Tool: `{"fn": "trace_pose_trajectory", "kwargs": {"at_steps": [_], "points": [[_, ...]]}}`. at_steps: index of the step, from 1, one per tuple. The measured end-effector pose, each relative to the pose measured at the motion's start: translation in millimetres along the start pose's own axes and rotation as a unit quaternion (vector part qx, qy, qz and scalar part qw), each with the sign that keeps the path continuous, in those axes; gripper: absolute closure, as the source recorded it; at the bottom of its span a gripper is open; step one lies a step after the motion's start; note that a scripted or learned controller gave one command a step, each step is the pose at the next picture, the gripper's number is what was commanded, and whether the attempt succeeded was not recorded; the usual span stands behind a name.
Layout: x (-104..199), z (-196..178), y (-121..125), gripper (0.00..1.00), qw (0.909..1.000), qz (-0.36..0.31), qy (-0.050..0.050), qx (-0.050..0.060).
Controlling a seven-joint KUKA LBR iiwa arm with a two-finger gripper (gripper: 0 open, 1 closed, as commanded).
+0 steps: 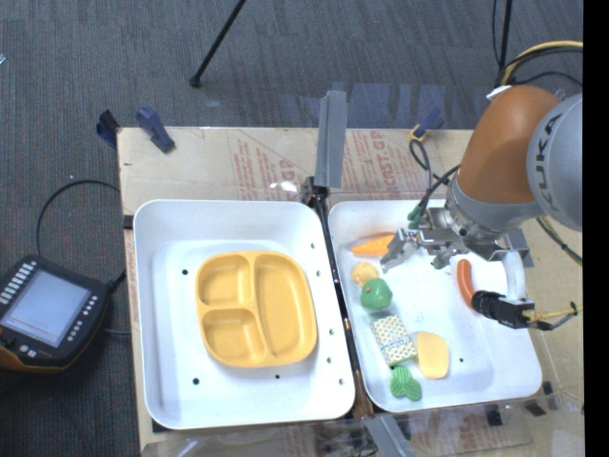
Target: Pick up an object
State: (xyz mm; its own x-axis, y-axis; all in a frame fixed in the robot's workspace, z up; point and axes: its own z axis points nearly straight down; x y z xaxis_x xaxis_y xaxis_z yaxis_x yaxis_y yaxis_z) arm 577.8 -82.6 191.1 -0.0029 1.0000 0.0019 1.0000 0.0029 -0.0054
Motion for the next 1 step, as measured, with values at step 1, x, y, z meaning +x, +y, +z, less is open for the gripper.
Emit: {"fn": "trace_pose_trajectory", "kwargs": {"at_steps": [1], "points": [[-2.8,107.0,65.3,0.00,0.9984,-0.056,0.000,0.001]]}}
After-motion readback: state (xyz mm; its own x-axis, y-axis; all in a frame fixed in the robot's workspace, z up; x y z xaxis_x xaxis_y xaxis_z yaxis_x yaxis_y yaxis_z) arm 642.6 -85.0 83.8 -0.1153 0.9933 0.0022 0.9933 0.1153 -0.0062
